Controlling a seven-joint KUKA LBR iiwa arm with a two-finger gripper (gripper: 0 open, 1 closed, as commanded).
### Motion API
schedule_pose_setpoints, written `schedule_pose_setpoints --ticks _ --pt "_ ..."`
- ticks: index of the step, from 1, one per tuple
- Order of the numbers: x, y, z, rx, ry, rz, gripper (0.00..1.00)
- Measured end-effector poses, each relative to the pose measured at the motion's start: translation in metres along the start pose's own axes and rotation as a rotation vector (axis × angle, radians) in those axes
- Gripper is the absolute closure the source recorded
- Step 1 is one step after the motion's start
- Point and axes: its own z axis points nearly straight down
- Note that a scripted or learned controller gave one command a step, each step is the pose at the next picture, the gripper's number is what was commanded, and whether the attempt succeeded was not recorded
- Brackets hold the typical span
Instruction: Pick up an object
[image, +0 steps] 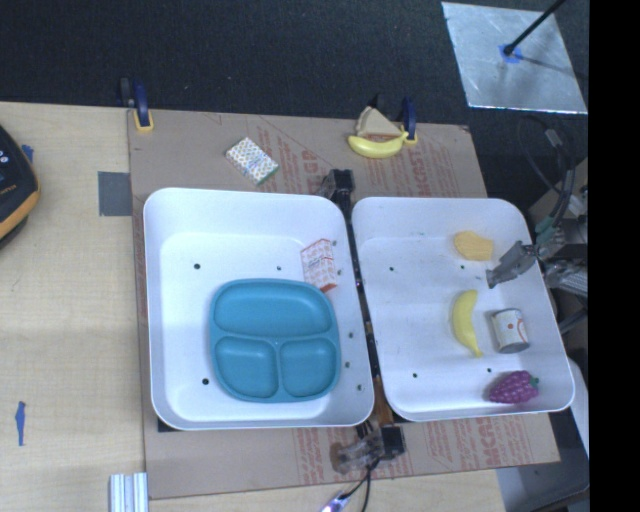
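From above, nothing is lifted yet: the grasp is all to come. In the right bin (400, 400) lie a yellow banana (465, 322), a small can (509, 330) on its side, a bunch of purple grapes (511, 387) and a yellow lump (473, 245). The gripper (512, 262) pokes in low over the bin's right rim, near the lump, above the can; whether its fingers are apart I cannot tell. The left bin (175, 230) holds a blue divided plate (274, 338).

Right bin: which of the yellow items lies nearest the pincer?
The yellow chunk at the bin's top, just left of the pincer; the banana lies lower, beside the can.
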Motion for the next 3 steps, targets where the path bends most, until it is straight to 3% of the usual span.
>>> schedule_pose_setpoints --ticks 1,2,3 --pt "-0.003 0.028 0.096 0.002 0.000 -0.001 0.00" --pt "0.012 0.042 0.185 0.002 0.000 -0.001 0.00" --pt "0.011 0.043 0.174 0.002 -0.002 -0.004 1.00"
